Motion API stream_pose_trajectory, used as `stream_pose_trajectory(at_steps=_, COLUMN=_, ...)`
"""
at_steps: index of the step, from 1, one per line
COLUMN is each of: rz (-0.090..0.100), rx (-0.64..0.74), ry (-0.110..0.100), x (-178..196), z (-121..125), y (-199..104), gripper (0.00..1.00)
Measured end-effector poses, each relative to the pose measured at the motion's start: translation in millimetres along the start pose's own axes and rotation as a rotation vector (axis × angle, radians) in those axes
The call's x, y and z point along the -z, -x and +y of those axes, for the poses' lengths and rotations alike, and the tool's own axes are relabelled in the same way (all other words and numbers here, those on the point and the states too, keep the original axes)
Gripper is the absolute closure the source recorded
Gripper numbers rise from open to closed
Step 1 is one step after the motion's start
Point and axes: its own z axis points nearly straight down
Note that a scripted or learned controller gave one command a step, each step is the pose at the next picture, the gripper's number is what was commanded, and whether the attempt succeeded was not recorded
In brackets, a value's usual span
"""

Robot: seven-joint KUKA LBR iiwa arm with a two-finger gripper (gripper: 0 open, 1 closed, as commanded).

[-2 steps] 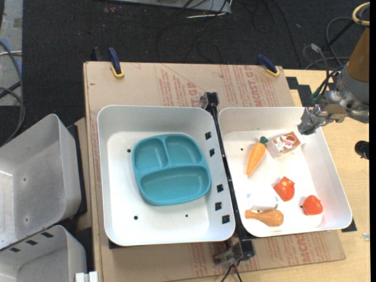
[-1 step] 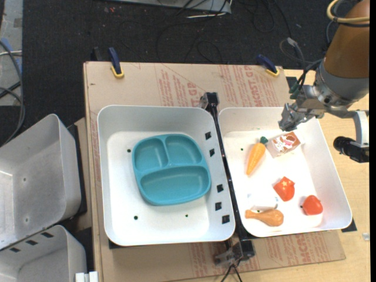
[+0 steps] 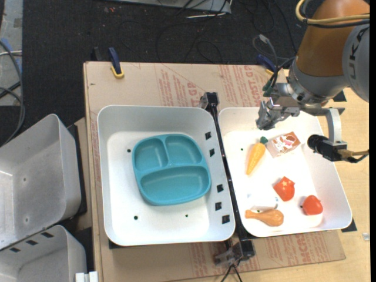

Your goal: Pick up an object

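Cardboard [image 3: 170, 84] covered the bench under two white bins, the left bin [image 3: 111, 157] holding a teal divided plate [image 3: 171, 169] and the right bin [image 3: 335, 181] holding a carrot [image 3: 255, 156], a small red-and-white packet [image 3: 283, 143], two red tomato-like pieces [image 3: 284, 188] [image 3: 312, 205] and a drumstick [image 3: 267, 217]. Reaching in from the right, the arm [image 3: 329, 40] hung its gripper [image 3: 267, 120] over the right bin's far edge, just beyond the carrot and packet, with nothing seen between its fingers; whether they were open could not be told.
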Motion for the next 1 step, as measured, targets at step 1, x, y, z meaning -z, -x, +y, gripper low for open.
stream_pose_trajectory(at_steps=1, rz=0.000, rx=0.000, ry=0.000, x=-1.3, z=5.8, y=-61.2, gripper=1.00)
